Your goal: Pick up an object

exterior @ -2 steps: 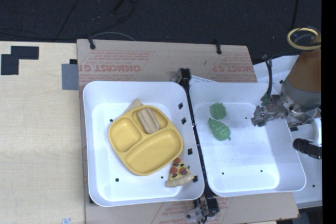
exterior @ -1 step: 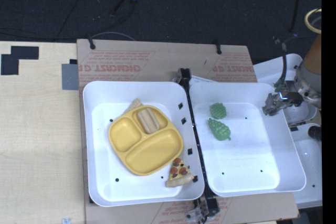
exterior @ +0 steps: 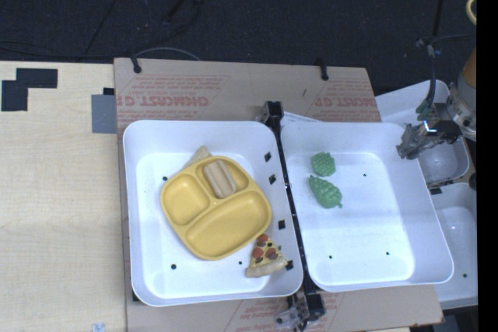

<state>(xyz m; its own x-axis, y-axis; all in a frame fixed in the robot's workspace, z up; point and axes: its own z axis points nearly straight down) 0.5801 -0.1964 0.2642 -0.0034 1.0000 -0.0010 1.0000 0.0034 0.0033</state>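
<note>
Camera view looks down on two white bins side by side on the counter (exterior: 62,190). The jaws (exterior: 416,138) sit at the right edge of the frame, just over the right bin's (exterior: 389,245) upper right rim, and whether they are released or clenched cannot be told; nothing is seen between them. Nearest to them are two green pieces in the right bin's upper left part: a small rounded one (exterior: 323,163) and, just below it and nearly touching, a longer lumpy one (exterior: 325,193). Both lie to the left of the jaws and a little lower in the frame, well apart from them across bare bin floor. The longer green piece has its long axis running from upper left to lower right, its narrower end toward the lower right. The left bin (exterior: 148,245) holds a yellow tray (exterior: 226,225) set at a slant, with a tan roll (exterior: 220,179) in its upper compartment, its long axis running up and slightly left. A pizza slice (exterior: 265,256) lies just beside the tray's lower right edge, tip pointing up. These lie much farther left, beyond the divider (exterior: 284,190). Judging by nearness, the green pieces are the likely target, calling for a move left and down.
</note>
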